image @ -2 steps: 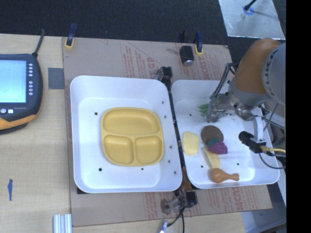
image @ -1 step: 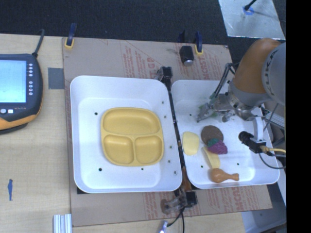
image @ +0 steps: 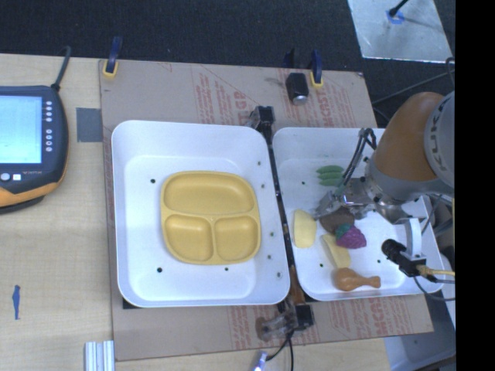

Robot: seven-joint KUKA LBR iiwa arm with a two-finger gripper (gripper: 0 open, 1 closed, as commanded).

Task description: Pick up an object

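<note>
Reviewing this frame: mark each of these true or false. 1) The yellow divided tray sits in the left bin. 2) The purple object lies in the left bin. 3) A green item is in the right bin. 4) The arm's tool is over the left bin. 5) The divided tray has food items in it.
1) True: the yellow divided tray sits in the left bin.
2) False: the purple object lies in the right bin.
3) True: the green item lies near that bin's far side.
4) False: the tool is over the right bin, near the purple object.
5) False: its three compartments hold nothing.
</note>
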